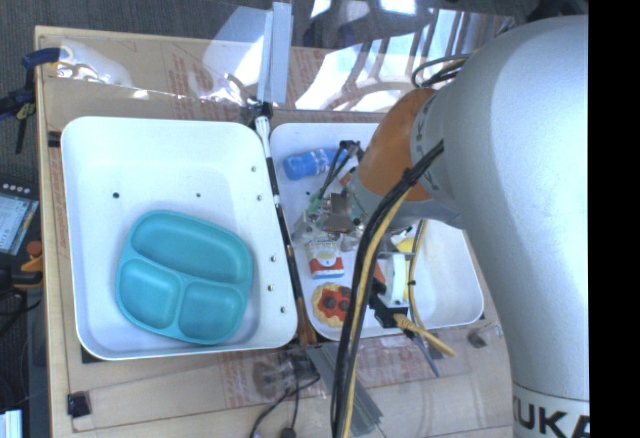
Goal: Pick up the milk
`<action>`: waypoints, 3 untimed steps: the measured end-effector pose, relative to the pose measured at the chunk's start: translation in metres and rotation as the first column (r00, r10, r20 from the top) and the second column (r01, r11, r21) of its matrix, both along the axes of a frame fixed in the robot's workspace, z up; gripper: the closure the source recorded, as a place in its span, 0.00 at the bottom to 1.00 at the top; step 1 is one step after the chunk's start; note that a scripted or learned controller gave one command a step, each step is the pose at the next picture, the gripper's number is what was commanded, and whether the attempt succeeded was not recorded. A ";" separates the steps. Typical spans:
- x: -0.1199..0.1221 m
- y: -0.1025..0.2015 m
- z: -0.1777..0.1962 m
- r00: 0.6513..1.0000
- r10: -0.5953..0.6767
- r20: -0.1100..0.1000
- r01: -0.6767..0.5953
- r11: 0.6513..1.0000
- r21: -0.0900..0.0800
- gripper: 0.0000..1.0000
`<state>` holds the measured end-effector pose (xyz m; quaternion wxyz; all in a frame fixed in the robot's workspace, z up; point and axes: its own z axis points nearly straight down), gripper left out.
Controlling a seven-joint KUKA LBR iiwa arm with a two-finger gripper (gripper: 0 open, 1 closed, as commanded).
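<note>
My gripper (333, 214) is low in the right bin (455, 301), near its left wall, with the orange-banded wrist (392, 161) above it. Just in front of it lies a small white carton with a red and blue label, which looks like the milk (326, 262). The gripper's body covers the spot where it meets the bin floor, so I cannot tell whether it touches the carton.
A blue bottle (305, 164) lies at the back of the right bin. A round pizza-like toy (332, 304) sits at its front, and a yellow item (403, 244) is half hidden by cables. The left bin (90, 156) holds a teal divided plate (185, 276).
</note>
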<state>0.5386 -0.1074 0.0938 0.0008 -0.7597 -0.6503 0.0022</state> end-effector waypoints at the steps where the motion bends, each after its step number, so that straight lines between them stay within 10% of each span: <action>1: -0.063 -0.001 0.003 0.963 -0.268 -0.002 0.268 0.963 0.003 0.00; 2: -0.063 -0.001 0.012 0.964 -0.264 -0.006 0.264 0.964 0.002 1.00; 3: -0.062 0.082 0.348 0.945 -0.327 0.002 0.327 0.945 0.002 1.00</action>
